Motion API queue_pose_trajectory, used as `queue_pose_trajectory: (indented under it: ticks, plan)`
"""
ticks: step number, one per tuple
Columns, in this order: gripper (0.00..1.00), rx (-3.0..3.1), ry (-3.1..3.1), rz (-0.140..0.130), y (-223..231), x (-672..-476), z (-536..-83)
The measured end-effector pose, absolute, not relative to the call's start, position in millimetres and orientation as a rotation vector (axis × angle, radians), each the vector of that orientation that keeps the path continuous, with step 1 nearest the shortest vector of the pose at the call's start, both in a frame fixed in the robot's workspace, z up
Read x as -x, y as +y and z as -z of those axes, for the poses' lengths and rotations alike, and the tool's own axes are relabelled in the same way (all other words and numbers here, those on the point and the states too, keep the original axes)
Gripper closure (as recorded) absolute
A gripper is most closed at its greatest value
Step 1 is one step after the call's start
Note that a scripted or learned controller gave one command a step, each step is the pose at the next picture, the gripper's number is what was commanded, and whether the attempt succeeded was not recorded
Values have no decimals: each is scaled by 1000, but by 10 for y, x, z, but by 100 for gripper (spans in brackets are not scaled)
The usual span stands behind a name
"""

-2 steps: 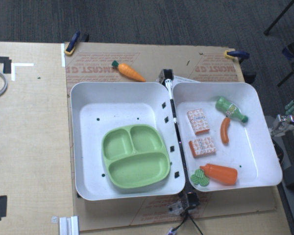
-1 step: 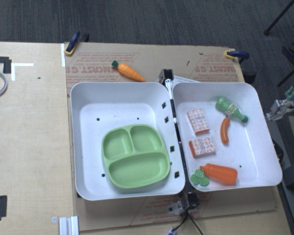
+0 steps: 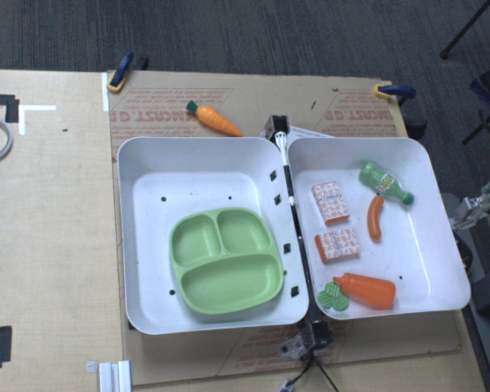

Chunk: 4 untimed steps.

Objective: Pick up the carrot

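Camera view: you'll find red print on the cardboard sheet (image 3: 253, 109) under the bins, upside down and not legible. Two small red-patterned boxes (image 3: 330, 202) (image 3: 337, 244) in the right bin (image 3: 429, 243) carry labels too small to read. One carrot (image 3: 215, 119) lies on the cardboard just behind the left bin (image 3: 147, 219), outside both bins. A second, fatter orange carrot-like toy (image 3: 366, 291) with a green leafy end lies near the right bin's front wall. Beside the boxes are a green bottle (image 3: 385, 183) and a sausage (image 3: 376, 217). A green divided plate (image 3: 226, 260) sits in the left bin. The gripper (image 3: 478, 205) peeks in at the right edge, well apart from either carrot; you cannot tell whether it is clenched or released.
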<state>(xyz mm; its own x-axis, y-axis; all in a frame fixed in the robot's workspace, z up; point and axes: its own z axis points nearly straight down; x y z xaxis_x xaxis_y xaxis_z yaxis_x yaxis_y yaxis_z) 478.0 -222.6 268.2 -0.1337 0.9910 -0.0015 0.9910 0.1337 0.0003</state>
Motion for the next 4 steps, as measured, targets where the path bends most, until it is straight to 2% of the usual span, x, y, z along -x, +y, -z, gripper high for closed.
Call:
queue_pose_trajectory:
  ticks: [1, 2, 3, 4]
  plan:
    - [100, -1850, 2536, 1, -2225, -4814, -2880]
    - [100, -1480, 2768, 0, -2225, -4796, -2774]
    - [100, -1579, 2716, -1, -1313, -4779, -922]
    - [100, -1394, 2812, 0, -1801, -4855, -1822]
